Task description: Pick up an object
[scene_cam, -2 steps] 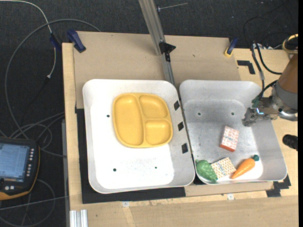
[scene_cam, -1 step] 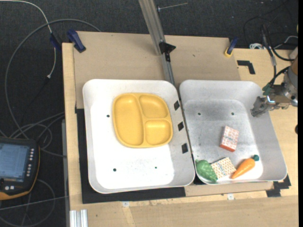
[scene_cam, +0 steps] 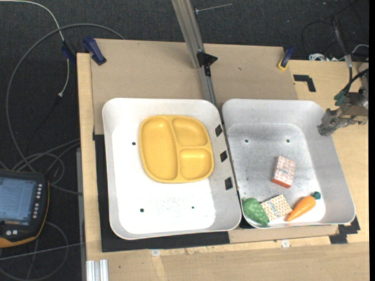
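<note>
In the right bin (scene_cam: 258, 122) lie a small red-and-white box (scene_cam: 283, 171), an orange toy carrot (scene_cam: 302, 207), a patterned cream packet (scene_cam: 276, 208) and a green toy vegetable (scene_cam: 255, 210). The last three crowd the bin's near edge. My gripper (scene_cam: 329, 124) hangs at the far right, just over the right bin's right rim, well away from the box and above nothing it holds.
A yellow three-compartment plate (scene_cam: 176, 147) rests in the left bin (scene_cam: 123, 174). A metal post (scene_cam: 188, 22) rises behind the bins. Blue clamps (scene_cam: 94, 50) mark the bench's back corners. A tablet pendant (scene_cam: 20, 206) sits off the bench at left.
</note>
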Controlling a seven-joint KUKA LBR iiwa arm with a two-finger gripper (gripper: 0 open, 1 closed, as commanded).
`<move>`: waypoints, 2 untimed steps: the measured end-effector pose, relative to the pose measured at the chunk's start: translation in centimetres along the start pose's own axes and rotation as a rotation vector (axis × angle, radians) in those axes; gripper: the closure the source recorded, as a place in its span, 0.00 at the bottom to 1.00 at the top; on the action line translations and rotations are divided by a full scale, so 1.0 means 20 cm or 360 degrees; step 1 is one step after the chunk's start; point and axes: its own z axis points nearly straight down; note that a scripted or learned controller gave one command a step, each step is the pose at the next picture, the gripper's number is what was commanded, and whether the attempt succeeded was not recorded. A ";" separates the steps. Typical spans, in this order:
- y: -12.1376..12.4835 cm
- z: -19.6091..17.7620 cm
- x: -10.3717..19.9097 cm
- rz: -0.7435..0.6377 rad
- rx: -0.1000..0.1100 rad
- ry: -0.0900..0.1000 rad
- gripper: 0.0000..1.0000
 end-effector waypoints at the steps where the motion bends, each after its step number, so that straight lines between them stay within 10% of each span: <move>1: 0.04 0.06 0.23 -0.0006 0.0013 0.0008 1.00; 2: 0.07 0.12 0.50 -0.0006 0.0014 0.0008 1.00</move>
